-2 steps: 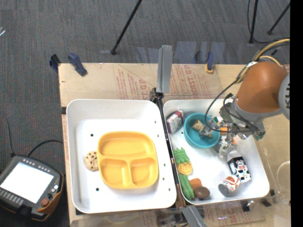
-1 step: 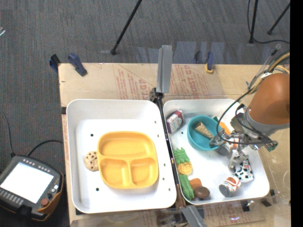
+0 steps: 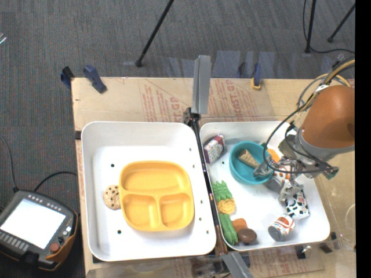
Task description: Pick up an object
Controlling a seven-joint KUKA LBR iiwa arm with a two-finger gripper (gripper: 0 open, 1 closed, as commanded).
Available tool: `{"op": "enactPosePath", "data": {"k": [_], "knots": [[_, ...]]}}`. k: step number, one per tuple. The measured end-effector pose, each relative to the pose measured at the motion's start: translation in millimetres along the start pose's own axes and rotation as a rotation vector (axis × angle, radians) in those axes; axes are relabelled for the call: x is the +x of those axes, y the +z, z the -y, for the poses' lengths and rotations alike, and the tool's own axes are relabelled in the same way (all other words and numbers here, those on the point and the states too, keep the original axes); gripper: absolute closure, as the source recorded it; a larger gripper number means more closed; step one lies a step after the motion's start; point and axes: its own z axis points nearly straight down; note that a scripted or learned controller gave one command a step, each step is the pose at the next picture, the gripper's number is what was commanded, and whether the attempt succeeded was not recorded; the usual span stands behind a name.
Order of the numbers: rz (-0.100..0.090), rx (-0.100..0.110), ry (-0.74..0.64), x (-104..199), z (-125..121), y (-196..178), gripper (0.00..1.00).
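Note:
The arm's orange band (image 3: 327, 117) hangs over the right side of the right bin (image 3: 316, 227). Below it, my gripper (image 3: 282, 175) sits low between the teal bowl (image 3: 246, 168) and a black-and-white cow-patterned toy (image 3: 297, 205), close to the bowl's right rim. A tan piece (image 3: 250, 157) lies inside the bowl. Something small and orange (image 3: 273, 154) peeks out beside the wrist. The gripper's body hides whatever lies directly beneath it.
The right bin also holds a dark red packet (image 3: 213, 148), green pods (image 3: 222, 194), yellow corn (image 3: 226, 205), an orange carrot piece (image 3: 239, 223), a brown lump (image 3: 248, 235) and a white-orange cup (image 3: 282, 227). The left bin (image 3: 95, 155) holds a yellow divided plate (image 3: 156, 201) and a cookie (image 3: 111, 197).

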Motion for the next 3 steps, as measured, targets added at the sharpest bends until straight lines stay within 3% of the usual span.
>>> {"op": "enactPosePath", "data": {"k": [3], "knots": [[-0.001,-0.001,0.002,-13.1,-2.6,1.0,0.0]]}}
